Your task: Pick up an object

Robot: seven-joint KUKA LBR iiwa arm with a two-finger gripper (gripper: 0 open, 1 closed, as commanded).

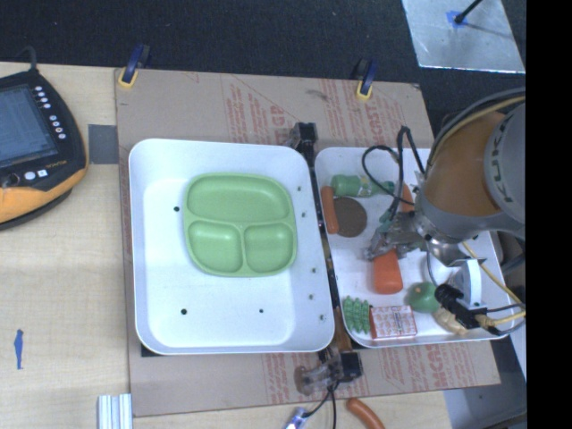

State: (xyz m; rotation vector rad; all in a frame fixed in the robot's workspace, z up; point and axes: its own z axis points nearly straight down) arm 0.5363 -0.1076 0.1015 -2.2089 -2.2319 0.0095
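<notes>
The orange block-shaped plastic object (pixel 387 273) is my likely target, lying just below the gripper (pixel 390 238) in the right white bin (pixel 350 162). From the overhead camera I cannot tell the gripper's state; dark linkage and cables blur it. To its upper left lie a brown round disc (pixel 349 217) and a slim orange carrot-like stick (pixel 329 209); above sits a small green toy (pixel 345 186). Below, past the orange block, lie a green ridged piece (pixel 357 313) and a red-and-white printed packet (pixel 393 323). Well to the left, the other bin (pixel 152 239) holds a green divided plastic plate (pixel 239 222). I judge the block light, stiff and somewhat slick; I would grasp across its short sides.
</notes>
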